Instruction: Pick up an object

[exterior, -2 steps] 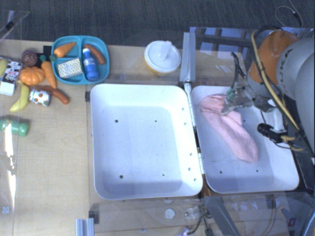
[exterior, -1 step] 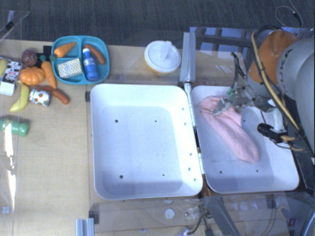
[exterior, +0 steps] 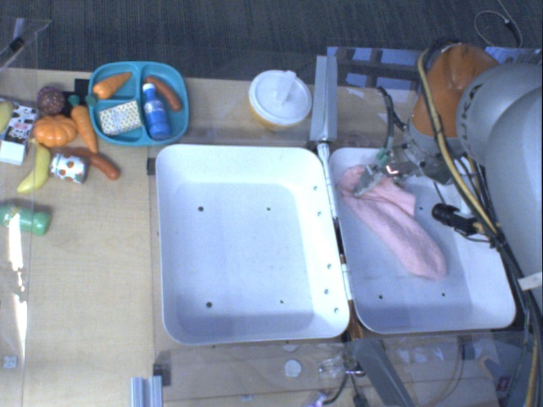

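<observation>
At far left of the bench [exterior: 102, 312], loose toy items lie on bare wood: a green piece [exterior: 27, 219] near the edge, a banana [exterior: 36, 170], a small printed can [exterior: 68, 168], a pumpkin [exterior: 55, 131], a carrot [exterior: 83, 127] and a sausage-like piece [exterior: 103, 166]. Just right of these sits a blue divided plate [exterior: 174, 87] holding a carrot-shaped item, a blue bottle [exterior: 154, 108], a sausage and a checkered square.

Centre: left white bin [exterior: 237, 244], shallow, with a few small dark dots on its floor. Behind it, on the bench, a white-lidded yellow cup [exterior: 280, 98].

Right white bin [exterior: 441, 303] touches the left one along a shared edge. Pink cloth [exterior: 394, 227] lies in this bin, elongated, running diagonally from the upper left corner area toward the bin's middle right. Its upper left end looks bunched.

Gripper [exterior: 379, 168] is low over the upper part of the right bin, at the bunched upper end of the cloth, apparently touching it or just above. Pincer state: cannot tell, fingertips blur into the fabric and wrist hardware. Whether cloth is between the fingers is not resolvable. Most of the cloth extends away from the gripper, down and to the right, flat on the bin floor.

Far right: grey arm [exterior: 509, 134] with orange band [exterior: 454, 75] and cables [exterior: 462, 202] overhanging the bin's right side
</observation>
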`<act>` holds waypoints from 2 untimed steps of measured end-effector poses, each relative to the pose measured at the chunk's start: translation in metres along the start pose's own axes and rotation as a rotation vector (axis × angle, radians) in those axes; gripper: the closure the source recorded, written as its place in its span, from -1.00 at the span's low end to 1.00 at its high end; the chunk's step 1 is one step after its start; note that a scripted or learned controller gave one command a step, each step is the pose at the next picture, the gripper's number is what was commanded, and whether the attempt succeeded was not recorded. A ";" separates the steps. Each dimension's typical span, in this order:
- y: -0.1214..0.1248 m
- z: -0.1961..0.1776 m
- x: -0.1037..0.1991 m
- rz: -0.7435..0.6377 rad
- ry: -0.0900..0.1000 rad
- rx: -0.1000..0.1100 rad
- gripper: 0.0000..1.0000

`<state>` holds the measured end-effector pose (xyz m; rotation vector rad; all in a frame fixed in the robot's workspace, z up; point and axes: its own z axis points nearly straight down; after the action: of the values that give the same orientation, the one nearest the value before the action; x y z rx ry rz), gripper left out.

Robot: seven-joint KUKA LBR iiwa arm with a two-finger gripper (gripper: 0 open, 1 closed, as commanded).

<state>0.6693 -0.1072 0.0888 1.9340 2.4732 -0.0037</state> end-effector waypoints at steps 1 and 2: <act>-0.056 -0.002 0.003 -0.109 -0.002 -0.013 -1.00; -0.001 0.000 0.007 -0.192 0.005 0.009 -1.00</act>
<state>0.6665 -0.1003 0.0889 1.6935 2.6546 -0.0105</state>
